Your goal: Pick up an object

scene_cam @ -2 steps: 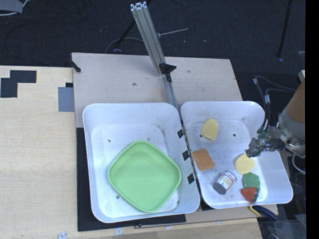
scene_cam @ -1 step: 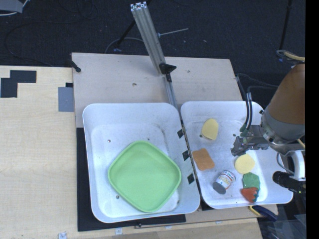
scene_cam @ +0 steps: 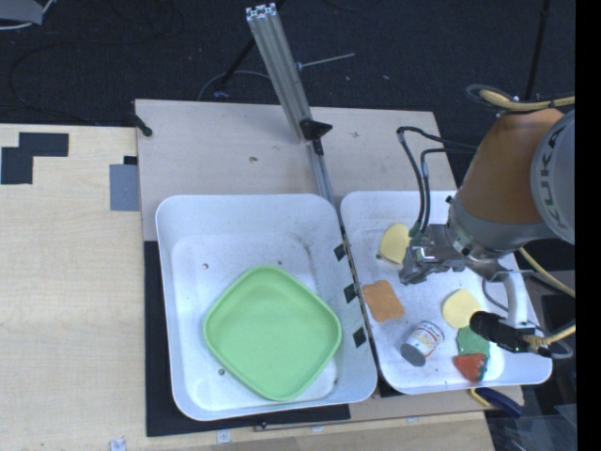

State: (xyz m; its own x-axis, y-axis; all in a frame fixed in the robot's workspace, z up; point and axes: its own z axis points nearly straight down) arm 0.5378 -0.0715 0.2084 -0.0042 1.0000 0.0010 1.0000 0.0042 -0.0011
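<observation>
- The gripper is seen low in the right bin, near the middle of it. Whether its fingers are wide or narrow cannot be told, because the metal parts are too small and blurred.
- Nothing is seen held between the fingers, so no pick is counted as done yet.
- The things that could be picked all lie in the right bin. The pale yellow piece lies just beside the gripper, on its far-left side, and it is judged the likely one to be tried.
- A miss could happen there. The yellow piece looks smooth and round, so it could be pushed away or could slip out when it is squeezed.
- The orange-brown flat piece lies near the wall between the bins. It could be nudged against that wall if the gripper is brought down a little off.
- The small can lies on its side, so it could be rolled by a light knock.
- The cables by the arm hang close to the things at the right, and they could be dragged over them.
- Counted: two white bins, one green plate in the left bin, two yellow pieces with the second yellow piece further right, one orange-brown piece, one can, and one red and green thing.
</observation>
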